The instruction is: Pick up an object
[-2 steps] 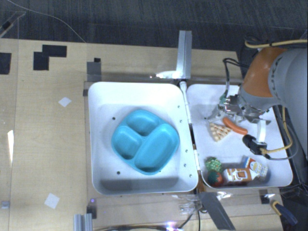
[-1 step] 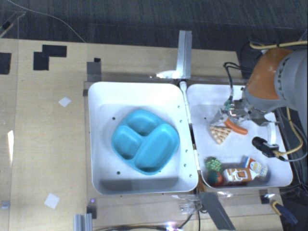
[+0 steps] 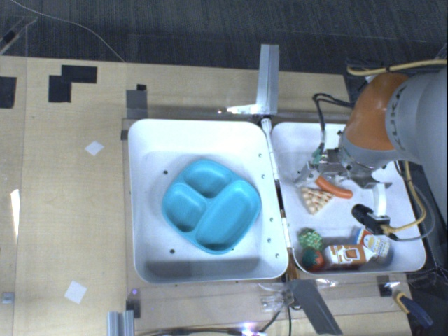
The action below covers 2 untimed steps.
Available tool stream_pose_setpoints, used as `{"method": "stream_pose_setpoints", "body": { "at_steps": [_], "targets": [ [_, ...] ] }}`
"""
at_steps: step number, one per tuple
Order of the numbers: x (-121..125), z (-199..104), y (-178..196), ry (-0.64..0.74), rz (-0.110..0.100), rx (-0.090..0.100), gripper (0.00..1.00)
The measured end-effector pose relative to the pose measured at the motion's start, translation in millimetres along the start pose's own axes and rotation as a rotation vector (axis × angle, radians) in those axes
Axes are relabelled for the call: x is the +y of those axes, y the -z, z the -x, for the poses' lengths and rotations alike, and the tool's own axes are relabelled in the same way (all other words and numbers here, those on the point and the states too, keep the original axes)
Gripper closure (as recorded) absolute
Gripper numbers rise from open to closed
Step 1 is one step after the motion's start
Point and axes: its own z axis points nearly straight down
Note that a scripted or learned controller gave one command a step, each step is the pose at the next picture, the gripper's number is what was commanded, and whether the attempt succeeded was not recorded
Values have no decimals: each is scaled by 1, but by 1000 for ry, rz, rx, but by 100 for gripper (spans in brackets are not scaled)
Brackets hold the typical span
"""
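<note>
Nearest, along the right bin's (image 3: 416,261) front wall, lie a green broccoli piece (image 3: 310,239), a red piece (image 3: 314,259) and an orange-labelled bottle (image 3: 353,254) on its side; its print is too small to read. Behind them are a tan waffle wedge (image 3: 316,200) and an orange carrot (image 3: 334,187). The grey arm (image 3: 399,121) bends down over the carrot; its fingers (image 3: 323,164) are hidden, state unclear. The left bin (image 3: 143,187) holds a blue divided plate (image 3: 210,205).
</note>
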Motion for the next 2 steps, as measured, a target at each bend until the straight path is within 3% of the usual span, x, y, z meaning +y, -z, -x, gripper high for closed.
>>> {"method": "stream_pose_setpoints", "body": {
  "at_steps": [1,2],
  "targets": [
    [3,1,13,1,7,-3,100],
    [12,-75,97,65,-7,1,100]
  ]
}}
